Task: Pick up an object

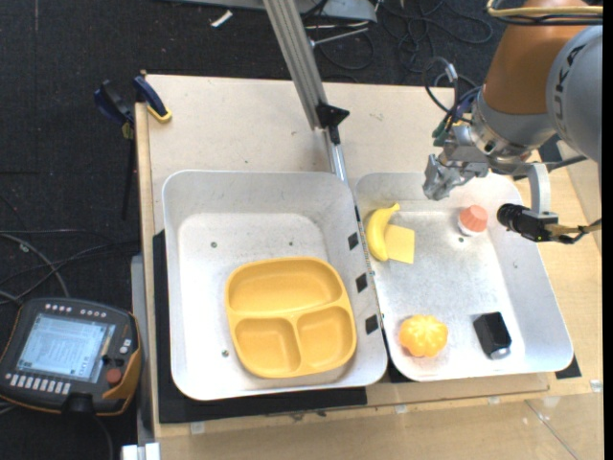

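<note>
The right bin [508, 286] holds a yellow banana [380, 228] lying against a yellow block [399, 244] at its left, a small pink-and-white piece [472, 220] near its back right, an orange fruit [422, 336] at the front and a black box [492, 334] at the front right. My gripper [440, 182] hangs over the bin's back edge, right of the banana and left of the pink piece, with nothing visibly in it. The left bin [192, 228] holds a yellow three-compartment tray [287, 314].
A slanted metal pole [299, 56] crosses above the left bin's back right corner. A blue-and-yellow clamp [144, 99] grips the bench's back left corner. A teach pendant [62, 353] lies off the bench at the front left. Cables hang beside the wrist [536, 220].
</note>
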Controlling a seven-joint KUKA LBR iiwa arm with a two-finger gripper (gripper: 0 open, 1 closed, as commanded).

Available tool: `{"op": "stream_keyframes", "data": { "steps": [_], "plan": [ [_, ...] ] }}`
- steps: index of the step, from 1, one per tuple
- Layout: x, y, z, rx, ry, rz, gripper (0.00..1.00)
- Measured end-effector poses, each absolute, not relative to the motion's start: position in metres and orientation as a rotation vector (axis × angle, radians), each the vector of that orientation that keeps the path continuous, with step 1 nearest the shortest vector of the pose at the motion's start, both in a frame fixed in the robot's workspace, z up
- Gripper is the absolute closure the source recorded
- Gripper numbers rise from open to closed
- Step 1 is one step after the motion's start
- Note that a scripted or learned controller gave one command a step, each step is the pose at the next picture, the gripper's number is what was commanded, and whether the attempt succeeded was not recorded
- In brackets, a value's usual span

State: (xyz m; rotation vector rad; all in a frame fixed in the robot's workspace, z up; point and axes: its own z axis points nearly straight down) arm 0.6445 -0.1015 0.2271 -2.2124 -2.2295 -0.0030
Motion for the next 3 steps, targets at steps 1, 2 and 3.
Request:
{"op": "stream_keyframes", "data": {
  "steps": [1,2,3],
  "plan": [
    [0.63,-0.05,0.239,-2.211,-2.23,-0.002,1.0],
    [0.612,0.0,0.228,-2.21,-2.228,0.001,1.0],
    [0.602,0.057,0.221,-2.21,-2.229,0.0,1.0]
  ]
}}
